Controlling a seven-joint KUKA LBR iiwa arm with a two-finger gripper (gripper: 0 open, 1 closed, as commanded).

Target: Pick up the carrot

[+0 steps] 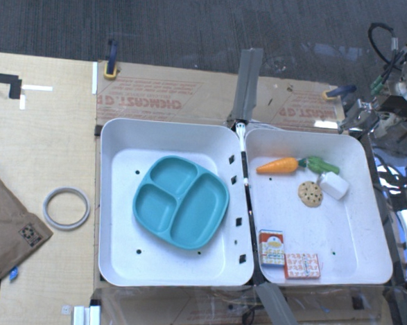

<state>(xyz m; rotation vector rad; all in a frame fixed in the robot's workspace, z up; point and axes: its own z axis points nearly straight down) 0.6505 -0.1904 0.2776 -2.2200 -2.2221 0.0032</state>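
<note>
We see the carrot (pixel 278 166) lying on its side near the back of the right bin (pixel 366 225), its green top (pixel 321 164) pointing right. Just in front of it sit a cookie (pixel 311 194) and a white block (pixel 333 185); two small cartons (pixel 272 248) rest near the front wall. A teal divided plate (pixel 180 202) fills the left bin (pixel 115 187). The arm (pixel 404 75) hovers at the upper right, beyond the bins.

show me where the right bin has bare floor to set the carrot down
Bare floor lies mid-bin, between the cookie and the two small boxes, reaching the right wall of the right bin. The far end is crowded: carrot, cookie and white block cluster there.
</note>
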